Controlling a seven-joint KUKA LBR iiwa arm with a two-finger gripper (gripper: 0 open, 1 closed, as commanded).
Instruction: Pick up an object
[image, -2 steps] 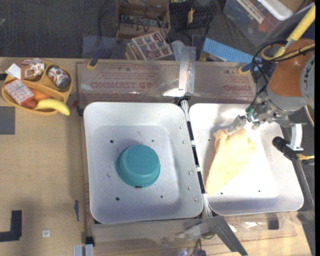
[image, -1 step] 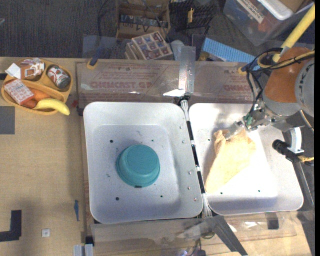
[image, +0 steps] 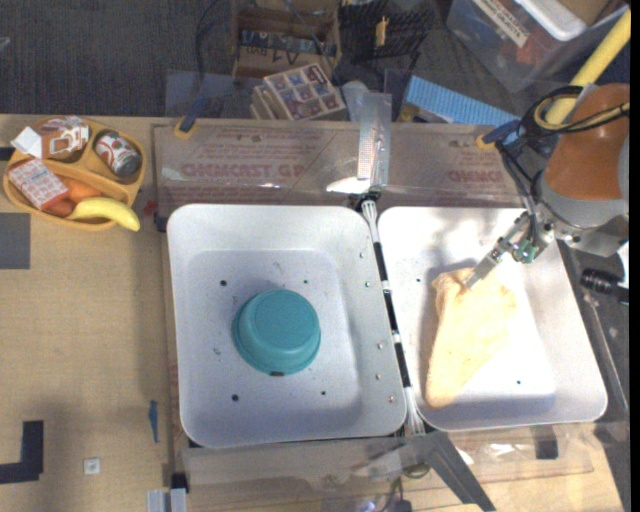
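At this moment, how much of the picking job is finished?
Done: the arm has reached into the right bin, and the gripper is at the top corner of the yellow cloth.
In hand: it seems to be working at that corner, though a firm grip cannot be confirmed.
Left: the cloth lies mostly flat on the bin floor and must be raised. The teal bowl sits in the left bin.

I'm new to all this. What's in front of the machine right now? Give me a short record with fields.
left bin: holds an upside-down teal bowl, near its middle
right bin: holds a pale yellow cloth, lying flat
gripper: over the right bin, its tip at the cloth's top corner
grasp: unclear whether the cloth is pinched
beside the bins: a yellow tray of toy food on the bench, with a banana
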